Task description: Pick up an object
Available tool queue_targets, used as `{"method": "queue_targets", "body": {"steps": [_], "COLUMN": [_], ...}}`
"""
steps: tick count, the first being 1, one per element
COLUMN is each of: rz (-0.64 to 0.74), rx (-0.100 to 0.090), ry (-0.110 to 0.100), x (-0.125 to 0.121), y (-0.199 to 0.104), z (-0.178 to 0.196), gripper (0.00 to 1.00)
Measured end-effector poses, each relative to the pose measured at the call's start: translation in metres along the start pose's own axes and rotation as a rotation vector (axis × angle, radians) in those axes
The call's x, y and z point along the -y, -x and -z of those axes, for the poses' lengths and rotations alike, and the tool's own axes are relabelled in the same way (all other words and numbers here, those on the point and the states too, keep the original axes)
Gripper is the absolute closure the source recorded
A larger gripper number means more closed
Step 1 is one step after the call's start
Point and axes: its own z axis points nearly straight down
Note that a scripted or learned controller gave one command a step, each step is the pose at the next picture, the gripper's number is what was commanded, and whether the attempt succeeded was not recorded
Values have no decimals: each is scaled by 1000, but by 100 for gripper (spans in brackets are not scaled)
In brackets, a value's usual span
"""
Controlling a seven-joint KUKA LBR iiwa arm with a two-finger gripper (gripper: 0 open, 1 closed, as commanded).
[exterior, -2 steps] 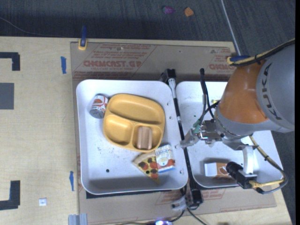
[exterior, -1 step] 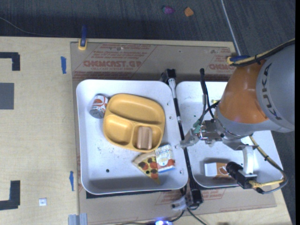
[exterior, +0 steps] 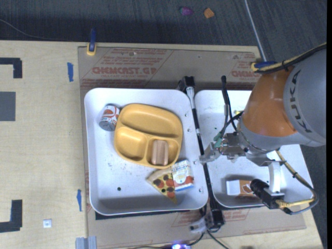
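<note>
The arm (exterior: 282, 108) reached in over the right bin (exterior: 207, 113), its orange band above the wrist covering much of that bin. The jaws (exterior: 210, 153) hung at the inner edge of the right bin, just beside the strip where the two bins met; whether they were apart or together could not be told, and nothing was seen between them.

In the left bin (exterior: 98, 191) lay a yellow divided plate (exterior: 145, 131), slightly tilted, with a brown sausage-like piece (exterior: 159, 152) resting in its lower right compartment. A drink can (exterior: 108, 116) lay on its side touching the plate's upper left edge. Just below the plate's lower right corner sat a small carton (exterior: 182, 175), overlapping a pizza slice (exterior: 163, 182) that pointed toward the bin's near wall.

In the right bin, below the jaws and partly under the arm's hardware, lay a small white and orange box (exterior: 238, 187). Black cables (exterior: 225, 100) ran across the bin's far end.
</note>
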Motion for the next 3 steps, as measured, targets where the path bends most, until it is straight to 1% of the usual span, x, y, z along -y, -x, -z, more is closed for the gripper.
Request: {"method": "queue_targets", "body": {"steps": [3], "rz": [0], "rx": [0], "ry": [0], "x": [0], "y": [0], "z": [0], "gripper": [0]}}
